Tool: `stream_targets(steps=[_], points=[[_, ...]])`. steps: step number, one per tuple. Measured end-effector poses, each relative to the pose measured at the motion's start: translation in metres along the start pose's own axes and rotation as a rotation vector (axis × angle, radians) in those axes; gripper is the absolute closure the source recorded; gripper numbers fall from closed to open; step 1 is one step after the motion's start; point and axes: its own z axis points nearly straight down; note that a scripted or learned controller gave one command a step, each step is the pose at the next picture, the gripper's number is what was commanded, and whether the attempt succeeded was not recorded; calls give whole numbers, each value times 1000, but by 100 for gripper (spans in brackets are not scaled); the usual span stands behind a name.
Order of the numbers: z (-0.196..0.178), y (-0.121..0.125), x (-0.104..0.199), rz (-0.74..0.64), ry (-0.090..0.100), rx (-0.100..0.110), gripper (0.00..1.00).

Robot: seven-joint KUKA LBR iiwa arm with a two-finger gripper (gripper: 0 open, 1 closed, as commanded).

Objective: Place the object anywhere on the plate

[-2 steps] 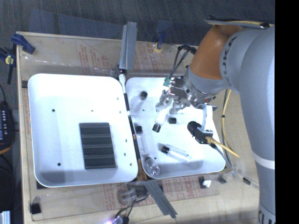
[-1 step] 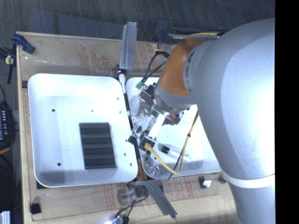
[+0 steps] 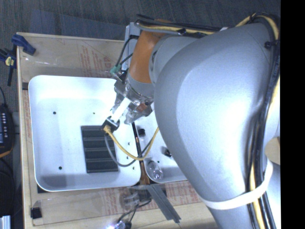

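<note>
We are seeing the hand (image 3: 132, 111) hanging just beside the bare plate (image 3: 97, 151), so we are judging the placing not yet done. We are failing to tell whether the hand is open or carrying anything.

You lose most of the right bin (image 3: 167, 174) under the grey arm (image 3: 214, 104), and the small shiny thing (image 3: 153, 170) at its lower rim is too blurred for you to name.

Fairly bright light, seemingly from overhead, washes the left bin (image 3: 52, 89) to near-white, and a soft grey shadow pools along its lower wall. The arm (image 3: 214, 104) carries a broad, dull sheen. The floor (image 3: 71, 8) beyond the counter (image 3: 71, 56) is dim. The whole picture looks slightly soft and grainy.
</note>
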Motion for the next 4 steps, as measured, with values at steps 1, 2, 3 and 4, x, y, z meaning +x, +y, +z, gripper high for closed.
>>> stream_targets(steps=[1, 2, 3, 4], points=[[3, -25, 93, -227, 1, -3, 100], [46, -38, 141, -310, 0, -3, 100], [-85, -39, 141, -466, 3, -5, 100], [-37, -45, 136, -1053, -2, -4, 100]])
